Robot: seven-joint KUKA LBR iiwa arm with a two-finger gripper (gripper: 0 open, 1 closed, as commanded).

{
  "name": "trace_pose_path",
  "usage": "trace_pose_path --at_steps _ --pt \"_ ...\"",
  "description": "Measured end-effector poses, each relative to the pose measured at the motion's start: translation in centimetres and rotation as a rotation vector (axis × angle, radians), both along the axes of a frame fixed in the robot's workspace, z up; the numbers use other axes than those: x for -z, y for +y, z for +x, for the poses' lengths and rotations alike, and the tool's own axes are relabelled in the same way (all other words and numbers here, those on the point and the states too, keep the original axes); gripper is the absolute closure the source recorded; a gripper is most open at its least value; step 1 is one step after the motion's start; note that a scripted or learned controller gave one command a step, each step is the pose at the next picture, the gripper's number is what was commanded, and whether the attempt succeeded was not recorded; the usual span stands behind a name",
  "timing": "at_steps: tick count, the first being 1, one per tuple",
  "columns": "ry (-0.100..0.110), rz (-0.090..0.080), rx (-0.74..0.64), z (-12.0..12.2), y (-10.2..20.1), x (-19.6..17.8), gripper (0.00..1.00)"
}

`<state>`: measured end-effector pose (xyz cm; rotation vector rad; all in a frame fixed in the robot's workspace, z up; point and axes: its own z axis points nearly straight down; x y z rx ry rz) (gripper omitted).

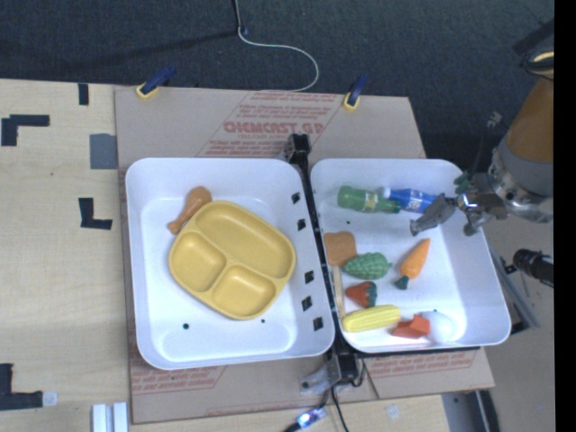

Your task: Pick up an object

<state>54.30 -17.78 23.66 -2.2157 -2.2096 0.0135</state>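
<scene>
Hovering pincer (447, 214) partly hides blue bottle (409, 198).

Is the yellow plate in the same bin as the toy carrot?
No, the yellow plate lies in the left bin, while the toy carrot lies in the right bin.

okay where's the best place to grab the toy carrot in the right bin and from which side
Grip the carrot across its orange body, mid-length, coming straight down. It lies flat and slanted, leaf end lower left, with bare bin floor either side. Probably close the tool across its width.
</scene>
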Motion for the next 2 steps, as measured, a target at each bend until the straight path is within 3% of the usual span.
trace_pose_path --at_steps 1,2 --pt "-0.013 -0.002 -0.004 0.3 0.0 -0.8 0.00" --pt "-0.009 -0.002 -0.003 -0.5 -0.6 4.3 0.00"
